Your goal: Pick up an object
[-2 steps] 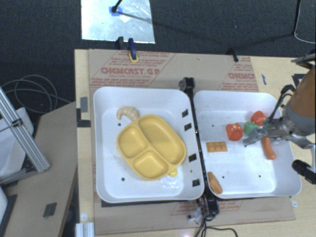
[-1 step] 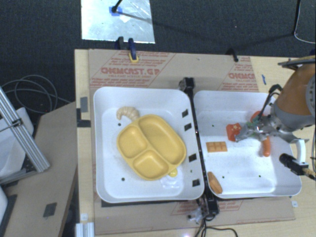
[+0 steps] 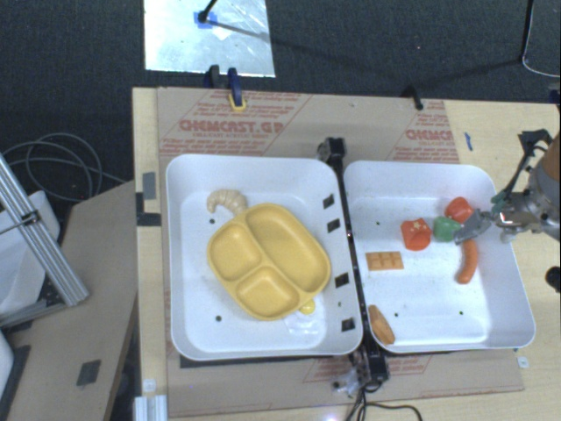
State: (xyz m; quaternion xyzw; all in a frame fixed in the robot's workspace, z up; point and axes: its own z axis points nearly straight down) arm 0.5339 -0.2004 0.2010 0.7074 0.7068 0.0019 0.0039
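The right bin [image 3: 421, 340] holds several toy foods. A red pepper [image 3: 416, 233] lies near its middle, with a green piece [image 3: 444, 228] and a red-orange piece [image 3: 458, 209] just right of it. An orange sausage [image 3: 467, 264] lies below them. A tan waffle square [image 3: 384, 260] and a brown bread roll [image 3: 380, 324] sit toward the bin's left side. My gripper [image 3: 474, 227] reaches in from the right, low over the bin, its tip right beside the green piece and just above the sausage's upper end. Nothing is visibly held.
The left bin [image 3: 188, 323] carries a yellow divided plate [image 3: 267, 260] and a pale curled piece [image 3: 226, 201] at its upper left. A black divider [image 3: 344, 244] with clips runs between the bins. A blue-yellow clamp [image 3: 235, 90] stands on the cardboard behind.
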